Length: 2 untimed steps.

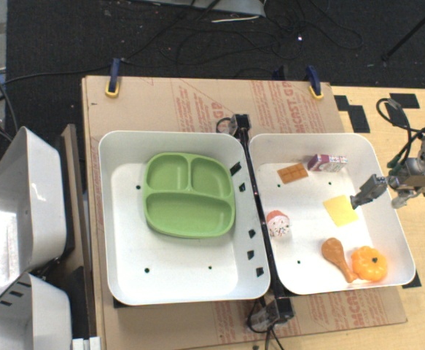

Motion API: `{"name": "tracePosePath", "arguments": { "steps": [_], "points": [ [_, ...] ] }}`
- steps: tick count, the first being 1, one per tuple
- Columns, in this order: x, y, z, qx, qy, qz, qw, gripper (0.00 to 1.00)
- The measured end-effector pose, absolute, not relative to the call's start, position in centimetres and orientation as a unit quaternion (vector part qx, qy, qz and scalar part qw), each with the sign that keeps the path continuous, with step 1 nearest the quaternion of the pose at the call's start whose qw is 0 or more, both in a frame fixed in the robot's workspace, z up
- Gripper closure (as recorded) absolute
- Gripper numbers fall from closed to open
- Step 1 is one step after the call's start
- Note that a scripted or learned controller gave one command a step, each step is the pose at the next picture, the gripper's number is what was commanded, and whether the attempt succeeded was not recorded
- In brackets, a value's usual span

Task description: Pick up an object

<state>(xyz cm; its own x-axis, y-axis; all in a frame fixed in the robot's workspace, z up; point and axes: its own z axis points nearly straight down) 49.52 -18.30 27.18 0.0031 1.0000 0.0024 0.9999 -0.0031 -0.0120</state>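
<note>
The hand (365,193) is hanging at the right edge of the right bin (387,166), reaching in from the right over the bin's rim. Its dark tip is pointing down and left, ending just beside the upper right corner of the yellow square (340,211). Nothing is sitting between its fingers; whether they are spread or pressed together I cannot tell from this angle.

The right bin is holding six things. The yellow square is lying flat near the middle right. Above it, near the back wall, a small purple and white carton (326,162) is lying on its side, and an orange cracker (293,173) is lying just to its left. A small white and pink cup (278,224) is standing near the bin's left wall. At the front right, a tan drumstick (337,257) is lying with its narrow end touching an orange pumpkin (369,264), which is sitting in the front corner.

The left bin (117,195) is holding a green divided plate (189,195), lying flat toward the back, with two small compartments at the rear and one long one at the front.

Both bins are sitting side by side on the desk (168,97), which is covered in cardboard.
</note>
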Motion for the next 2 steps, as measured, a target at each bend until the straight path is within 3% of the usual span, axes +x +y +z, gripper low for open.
{"name": "tracePosePath", "arguments": {
  "steps": [1,2],
  "points": [
    [49.7,-18.2,27.8,-0.707,-0.707,0.0004,0.0,0.0],
    [49.1,-18.3,23.3,-0.708,-0.707,0.0005,0.001,0.0]
  ]
}}
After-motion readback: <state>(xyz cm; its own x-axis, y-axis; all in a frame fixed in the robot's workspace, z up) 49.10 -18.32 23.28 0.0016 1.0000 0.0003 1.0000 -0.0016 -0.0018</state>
